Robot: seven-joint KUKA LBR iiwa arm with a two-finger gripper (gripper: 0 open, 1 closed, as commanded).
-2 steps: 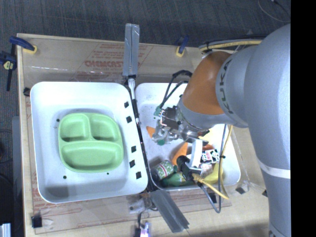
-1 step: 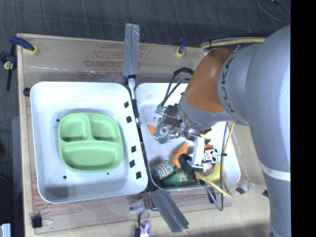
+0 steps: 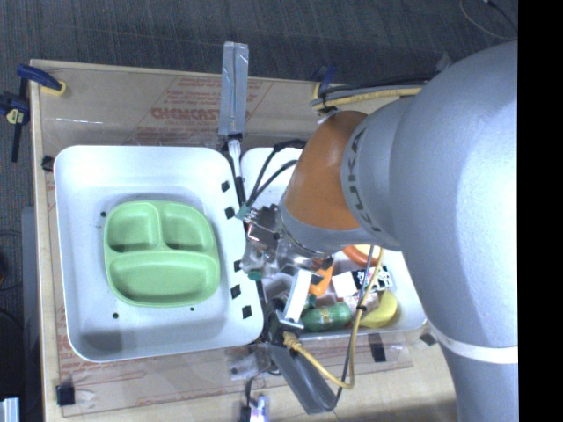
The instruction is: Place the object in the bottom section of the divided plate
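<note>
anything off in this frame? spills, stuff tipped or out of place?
Nothing stands out. The green divided plate sits flat in the left bin, with nothing in its sections. The small items, among them a green one and a yellow one, lie inside the right bin under the arm.

My arm (image 3: 457, 192) is smooth matt grey with a glossy orange band (image 3: 321, 183). The green divided plate (image 3: 161, 253) looks like smooth, softly shiny plastic. Both white bins (image 3: 70, 236) look like slick plastic, on a pale wood-like surface (image 3: 132, 104).
</note>
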